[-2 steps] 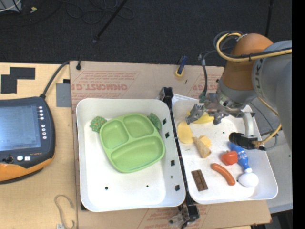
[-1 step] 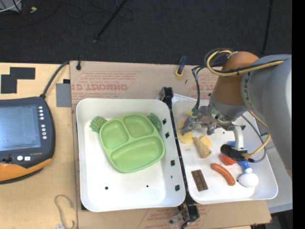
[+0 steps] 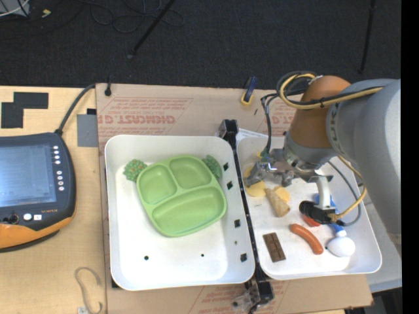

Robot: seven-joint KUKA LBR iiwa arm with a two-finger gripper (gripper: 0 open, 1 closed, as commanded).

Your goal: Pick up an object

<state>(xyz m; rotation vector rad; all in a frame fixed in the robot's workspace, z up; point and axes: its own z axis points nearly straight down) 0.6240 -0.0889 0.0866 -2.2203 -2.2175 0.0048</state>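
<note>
Reaching into the right bin (image 3: pixel 366 260), nothing lifted yet.

We see our gripper (image 3: pixel 265 171) low over the bin's upper-left corner, just above a pale yellow piece (image 3: pixel 256 189) and a tan wedge (image 3: pixel 279 203); we cannot tell its opening or whether it grips anything. We judge the next move calls for settling onto one piece before closing.
</note>
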